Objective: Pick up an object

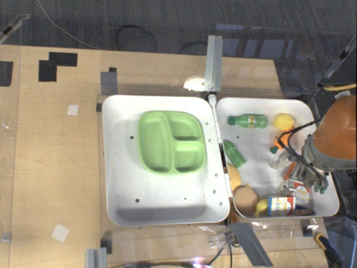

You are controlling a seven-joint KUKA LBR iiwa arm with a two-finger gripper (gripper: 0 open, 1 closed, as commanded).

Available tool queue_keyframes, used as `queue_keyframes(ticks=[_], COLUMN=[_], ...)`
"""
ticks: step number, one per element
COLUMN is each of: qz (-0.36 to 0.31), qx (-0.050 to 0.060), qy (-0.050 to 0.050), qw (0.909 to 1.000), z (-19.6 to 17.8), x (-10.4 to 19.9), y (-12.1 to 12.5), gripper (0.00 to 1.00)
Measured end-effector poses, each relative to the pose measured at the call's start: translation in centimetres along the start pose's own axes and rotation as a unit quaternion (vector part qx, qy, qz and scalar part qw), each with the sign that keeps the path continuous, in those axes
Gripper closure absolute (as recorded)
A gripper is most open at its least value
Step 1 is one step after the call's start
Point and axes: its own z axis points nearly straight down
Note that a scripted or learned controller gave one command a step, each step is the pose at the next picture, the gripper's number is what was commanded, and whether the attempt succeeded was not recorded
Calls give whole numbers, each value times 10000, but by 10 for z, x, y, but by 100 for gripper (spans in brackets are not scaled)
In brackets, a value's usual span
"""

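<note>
We see the gripper (294, 178) low in the right bin (254, 108), though we cannot tell its state. Just below it lies a can (281, 205); left sits a potato (245, 196); beyond, a lemon (284, 121) and green bottle (248, 120).

Pincer (301, 178) fingers obscured by wrist; arm (340, 135) cropped right.

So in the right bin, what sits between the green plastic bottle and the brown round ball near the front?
In the camera view, a dark green leafy piece lies between the green plastic bottle and the brown round ball, with a yellow-orange piece just above the ball.
</note>
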Motion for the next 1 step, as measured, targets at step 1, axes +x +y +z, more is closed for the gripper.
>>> queue_keyframes(ticks=[1], qz=[-38], qx=[-1], qy=[-78], qw=[10000], z=[-2], x=[9], y=[23], gripper=[0])
